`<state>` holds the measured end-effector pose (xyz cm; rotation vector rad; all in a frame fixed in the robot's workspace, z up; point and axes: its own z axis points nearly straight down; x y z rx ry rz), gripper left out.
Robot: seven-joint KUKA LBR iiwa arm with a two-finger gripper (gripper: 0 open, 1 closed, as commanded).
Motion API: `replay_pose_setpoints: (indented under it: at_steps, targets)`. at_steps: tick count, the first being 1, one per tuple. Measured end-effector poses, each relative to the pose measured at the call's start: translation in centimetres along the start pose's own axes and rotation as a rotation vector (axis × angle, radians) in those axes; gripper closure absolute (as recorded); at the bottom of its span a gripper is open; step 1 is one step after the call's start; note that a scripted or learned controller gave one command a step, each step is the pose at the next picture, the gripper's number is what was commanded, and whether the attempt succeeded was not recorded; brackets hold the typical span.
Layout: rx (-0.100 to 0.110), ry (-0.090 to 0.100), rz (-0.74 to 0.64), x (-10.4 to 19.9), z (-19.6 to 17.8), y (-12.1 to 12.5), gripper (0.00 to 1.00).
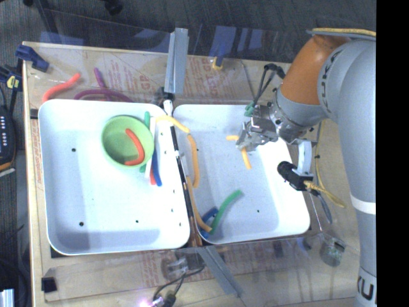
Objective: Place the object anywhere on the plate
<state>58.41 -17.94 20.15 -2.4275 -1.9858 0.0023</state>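
The light brown wooden table [96,270] sits on a dark grey carpet floor [211,5]. At the top left, the black wheeled foot of a chair [105,2] stands on the floor. A clear plastic sheet with red print [121,69] covers the top of the table. A grey metal bar [176,59] stands up near the middle of the back edge. Black boxes with wires [6,133] sit by the left side. A small bright light [153,299] glows at the bottom.

The bench [115,69] bears two white bins [83,229], side by side.
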Motion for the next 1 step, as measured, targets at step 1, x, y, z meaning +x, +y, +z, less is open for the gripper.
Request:
replay_pose_setpoints:
  at_steps: [1]
  targets:
    - [0.0, 0.0, 0.0, 0.0, -0.01, 0.01, 0.0]
